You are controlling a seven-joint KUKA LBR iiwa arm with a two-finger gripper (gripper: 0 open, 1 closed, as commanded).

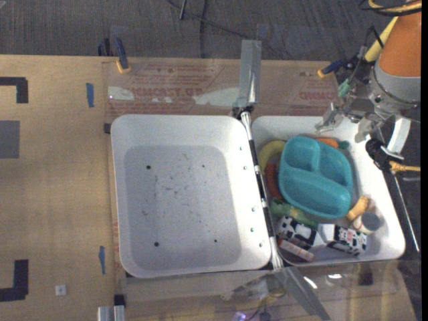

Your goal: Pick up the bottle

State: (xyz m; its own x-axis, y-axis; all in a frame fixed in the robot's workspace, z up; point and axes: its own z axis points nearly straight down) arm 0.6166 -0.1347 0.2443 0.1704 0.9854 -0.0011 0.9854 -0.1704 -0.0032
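The bottle [364, 212] looks like a small orange-tan piece with a grey round end. It lies in the right bin [394, 243] near its front right corner, tucked against the edge of a teal divided plate [315, 174]. My gripper [345, 124] hangs over the bin's far right corner, above and behind the plate and well apart from the bottle. Its fingers look open with nothing between them.
Around the plate in the right bin lie a yellow and a red item [269, 166], a green one and black-and-white patterned boxes [298, 231] along the front. The left bin [180, 199] stands beside it, across a shared rim. Cables hang near the arm at right.
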